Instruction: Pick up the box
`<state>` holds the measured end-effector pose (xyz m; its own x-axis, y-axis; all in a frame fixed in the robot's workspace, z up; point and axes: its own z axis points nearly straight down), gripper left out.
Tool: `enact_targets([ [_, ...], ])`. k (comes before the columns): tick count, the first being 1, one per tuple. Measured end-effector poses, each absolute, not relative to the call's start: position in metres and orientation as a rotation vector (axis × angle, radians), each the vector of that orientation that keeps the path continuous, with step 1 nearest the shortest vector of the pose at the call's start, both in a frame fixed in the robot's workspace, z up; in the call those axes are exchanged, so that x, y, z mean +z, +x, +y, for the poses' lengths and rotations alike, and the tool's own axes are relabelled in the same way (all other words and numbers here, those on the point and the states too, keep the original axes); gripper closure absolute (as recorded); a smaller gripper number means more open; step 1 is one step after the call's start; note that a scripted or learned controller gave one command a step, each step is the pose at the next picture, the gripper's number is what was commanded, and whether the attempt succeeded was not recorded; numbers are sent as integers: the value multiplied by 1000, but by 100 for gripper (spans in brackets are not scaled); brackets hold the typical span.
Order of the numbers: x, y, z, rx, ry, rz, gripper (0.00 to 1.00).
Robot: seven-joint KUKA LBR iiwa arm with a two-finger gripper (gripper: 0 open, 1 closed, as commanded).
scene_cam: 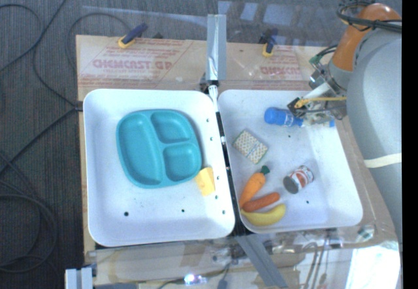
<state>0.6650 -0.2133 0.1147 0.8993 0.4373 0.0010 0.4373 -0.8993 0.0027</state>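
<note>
The worktop [130, 62] carries two shallow white bins side by side. The left bin [104, 216] holds a teal divided tray [160, 147] and, just beside the tray's lower right corner, a small yellow block [206, 181]. The right bin [339, 203] holds the remaining items. The arm [379, 85] enters from the right, with the gripper [312, 106] at the bin's upper right, just beside a blue bottle [282, 116] lying on its side. Finger spacing cannot be determined from this angle. The box [251, 146], checkered and lying flat, sits in the right bin's upper left area, apart from the gripper. Near the lower edge lie a banana [264, 216], a carrot [253, 186], a red sausage-shaped item [261, 202] and a small can [298, 179].
</note>
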Motion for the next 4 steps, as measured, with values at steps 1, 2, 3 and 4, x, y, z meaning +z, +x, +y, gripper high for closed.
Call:
enact_targets([
  [1,110,670,-210,42,3118,337,100],
  [2,120,670,-210,35,3111,349,100],
  [3,95,661,-222,17,3117,348,100],
  [4,91,658,-219,-2,3127,349,0],
])
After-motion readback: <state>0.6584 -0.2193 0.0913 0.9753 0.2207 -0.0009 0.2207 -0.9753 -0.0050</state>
